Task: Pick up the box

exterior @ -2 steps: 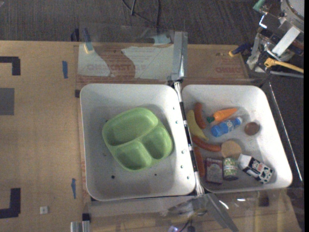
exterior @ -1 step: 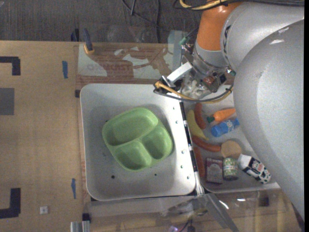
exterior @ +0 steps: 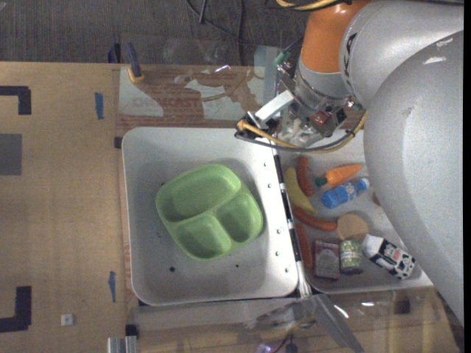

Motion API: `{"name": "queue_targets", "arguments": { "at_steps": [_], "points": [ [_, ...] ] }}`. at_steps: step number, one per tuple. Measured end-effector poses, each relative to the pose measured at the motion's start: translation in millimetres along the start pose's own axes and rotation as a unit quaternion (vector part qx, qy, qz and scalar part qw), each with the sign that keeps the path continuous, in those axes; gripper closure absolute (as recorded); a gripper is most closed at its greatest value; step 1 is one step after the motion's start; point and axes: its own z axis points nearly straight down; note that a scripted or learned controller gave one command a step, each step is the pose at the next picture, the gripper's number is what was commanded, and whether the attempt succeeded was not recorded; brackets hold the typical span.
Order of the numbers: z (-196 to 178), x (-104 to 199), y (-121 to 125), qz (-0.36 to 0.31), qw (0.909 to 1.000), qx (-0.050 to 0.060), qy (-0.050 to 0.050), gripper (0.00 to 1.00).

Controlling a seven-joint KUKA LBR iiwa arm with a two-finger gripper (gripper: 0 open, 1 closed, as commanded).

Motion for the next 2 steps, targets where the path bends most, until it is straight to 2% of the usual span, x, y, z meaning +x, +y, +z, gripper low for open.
{"name": "queue_targets", "arguments": {
  "at_steps": [1,2],
  "points": [
    [42,-67,-98,0.129,0.9916,0.0,0.001,1.0],
    [-159,-31,-58,0.134,0.9909,-0.002,0.004,1.0]
  ]
}}
